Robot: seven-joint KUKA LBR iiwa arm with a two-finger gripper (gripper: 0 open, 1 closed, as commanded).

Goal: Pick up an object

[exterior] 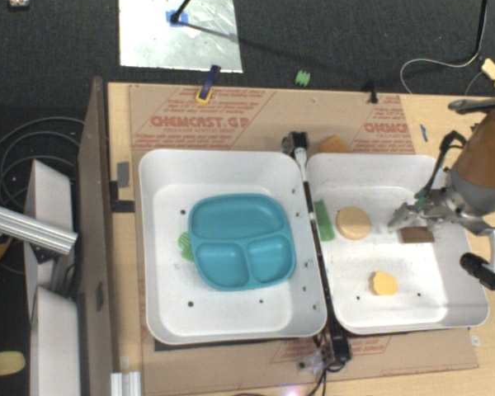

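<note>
The right bin [445, 304] holds a tan round disc [353, 223], a small yellow round piece [384, 284], a green strip [322, 219] along its left wall and a flat brown block [415, 235]. My gripper [412, 214] reaches in from the right and hangs low over the bin's right half. It is just above the brown block and to the right of the tan disc. Whether it touches the block is unclear.
The left bin [165, 304] carries a blue divided plate [241, 239] with a green item [184, 242] peeking out at its left edge. An orange-brown object [334, 144] lies on the cardboard behind the bins. Cables run at the far left and upper right.
</note>
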